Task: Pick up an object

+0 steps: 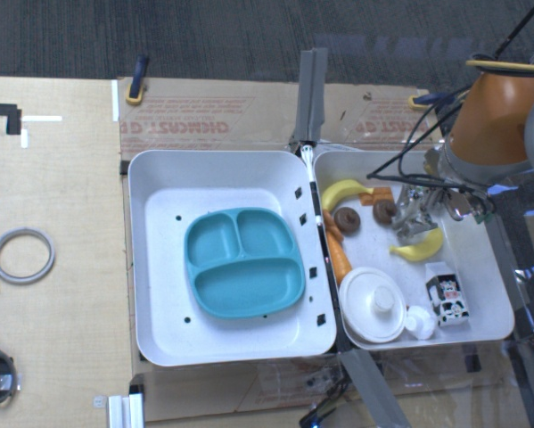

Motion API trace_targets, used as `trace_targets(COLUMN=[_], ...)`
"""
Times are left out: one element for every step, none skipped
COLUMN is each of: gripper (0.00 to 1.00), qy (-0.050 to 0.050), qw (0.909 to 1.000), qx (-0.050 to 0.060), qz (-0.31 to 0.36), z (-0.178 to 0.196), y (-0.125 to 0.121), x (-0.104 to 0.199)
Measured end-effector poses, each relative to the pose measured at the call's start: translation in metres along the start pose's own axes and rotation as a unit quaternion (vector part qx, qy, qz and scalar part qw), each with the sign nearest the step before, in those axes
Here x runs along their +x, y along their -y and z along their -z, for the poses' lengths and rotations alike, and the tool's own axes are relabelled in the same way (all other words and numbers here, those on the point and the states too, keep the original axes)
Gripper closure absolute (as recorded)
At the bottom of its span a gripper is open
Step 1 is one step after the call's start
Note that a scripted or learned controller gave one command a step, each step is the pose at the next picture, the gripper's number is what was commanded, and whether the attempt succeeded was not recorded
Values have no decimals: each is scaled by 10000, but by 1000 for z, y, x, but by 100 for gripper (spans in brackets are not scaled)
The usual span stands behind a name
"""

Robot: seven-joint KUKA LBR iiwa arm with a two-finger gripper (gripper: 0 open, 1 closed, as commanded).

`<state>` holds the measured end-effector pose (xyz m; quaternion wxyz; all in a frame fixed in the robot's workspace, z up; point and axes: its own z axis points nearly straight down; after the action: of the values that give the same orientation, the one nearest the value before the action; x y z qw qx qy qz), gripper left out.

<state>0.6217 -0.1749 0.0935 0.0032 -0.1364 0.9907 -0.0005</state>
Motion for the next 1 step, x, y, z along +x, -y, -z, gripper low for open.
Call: trace_targets(gripper=[0], qy=[-5], qw=[10000], qx=[-3], qz=[-3], z=[0], y=[0], x=[0])
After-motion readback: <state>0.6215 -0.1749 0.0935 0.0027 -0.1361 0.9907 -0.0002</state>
